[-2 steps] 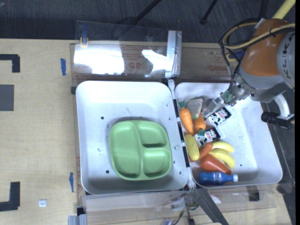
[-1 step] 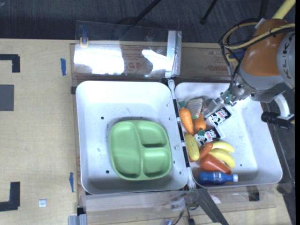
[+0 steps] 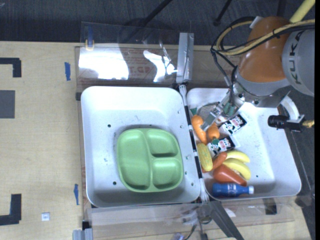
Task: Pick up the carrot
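The carrot (image 3: 199, 127) is a small orange piece lying against the left wall of the right bin (image 3: 270, 149), near its back. My gripper (image 3: 220, 112) hangs over the back left part of that bin, just right of and slightly behind the carrot. It sits close above a second orange piece (image 3: 213, 132) and a black-and-white carton (image 3: 234, 124). Nothing can be seen held in it. The grey arm with its orange band (image 3: 265, 49) reaches in from the upper right.
The right bin also holds a corn cob (image 3: 204, 156), a banana (image 3: 238, 162), a red-orange vegetable (image 3: 228, 174), a blue bottle (image 3: 231, 189) and another carton (image 3: 222, 144). The left bin (image 3: 100, 109) holds a green divided plate (image 3: 149, 159).
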### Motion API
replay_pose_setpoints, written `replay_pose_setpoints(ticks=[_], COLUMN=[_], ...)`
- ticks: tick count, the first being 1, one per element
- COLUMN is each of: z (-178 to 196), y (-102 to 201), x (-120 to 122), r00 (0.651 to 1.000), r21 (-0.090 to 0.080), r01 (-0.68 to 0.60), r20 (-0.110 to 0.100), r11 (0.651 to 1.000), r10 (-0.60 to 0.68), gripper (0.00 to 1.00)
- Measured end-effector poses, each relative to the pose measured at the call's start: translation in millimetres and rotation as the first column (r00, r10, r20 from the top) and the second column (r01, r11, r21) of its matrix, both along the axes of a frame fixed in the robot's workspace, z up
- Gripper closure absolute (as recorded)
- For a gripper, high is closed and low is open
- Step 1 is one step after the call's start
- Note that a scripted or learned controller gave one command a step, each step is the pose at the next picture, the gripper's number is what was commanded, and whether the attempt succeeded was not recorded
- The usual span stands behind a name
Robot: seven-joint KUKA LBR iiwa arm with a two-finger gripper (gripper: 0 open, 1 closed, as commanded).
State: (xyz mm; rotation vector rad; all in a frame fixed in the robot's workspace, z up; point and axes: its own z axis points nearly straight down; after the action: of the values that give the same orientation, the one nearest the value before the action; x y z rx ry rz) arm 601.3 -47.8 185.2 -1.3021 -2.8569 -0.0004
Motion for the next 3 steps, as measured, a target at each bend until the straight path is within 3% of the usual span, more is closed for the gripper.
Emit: replay_pose_setpoints(ticks=[1,2,3], z=[1,-52,-77], y=[-34,-50,-47], x=[50,-11,19], r00=[0.981,0.886,0.808], r21=[-0.003,-0.015,-0.02], r01=[-0.193,-0.463,-0.589], r20=[0.009,0.025,0.025], r11=[0.981,0.886,0.808], r10=[0.193,0.463,0.589], gripper=[0.0,0.0,0.0])
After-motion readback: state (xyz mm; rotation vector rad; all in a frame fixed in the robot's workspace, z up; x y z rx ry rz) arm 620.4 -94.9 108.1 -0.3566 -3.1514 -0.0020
